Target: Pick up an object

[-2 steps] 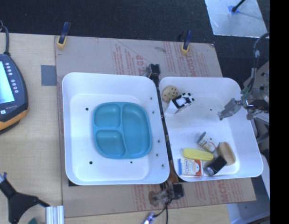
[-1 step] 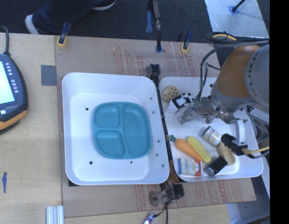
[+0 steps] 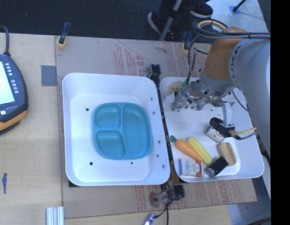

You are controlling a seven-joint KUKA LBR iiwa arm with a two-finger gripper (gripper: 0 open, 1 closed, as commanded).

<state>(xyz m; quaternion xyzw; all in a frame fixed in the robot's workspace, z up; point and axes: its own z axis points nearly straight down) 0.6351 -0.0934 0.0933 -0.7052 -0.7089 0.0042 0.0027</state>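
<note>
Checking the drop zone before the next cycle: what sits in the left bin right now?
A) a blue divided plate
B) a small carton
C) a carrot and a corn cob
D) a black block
A: the left bin holds a blue divided plate with three compartments, while the carrot and corn cob lie in the right bin.

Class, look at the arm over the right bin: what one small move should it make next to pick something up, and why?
Probably shift the hand toward the near end of the right bin before lowering. It sits at the bin's far end, while the carrot, corn cob and small carton lie nearer the front.
</note>
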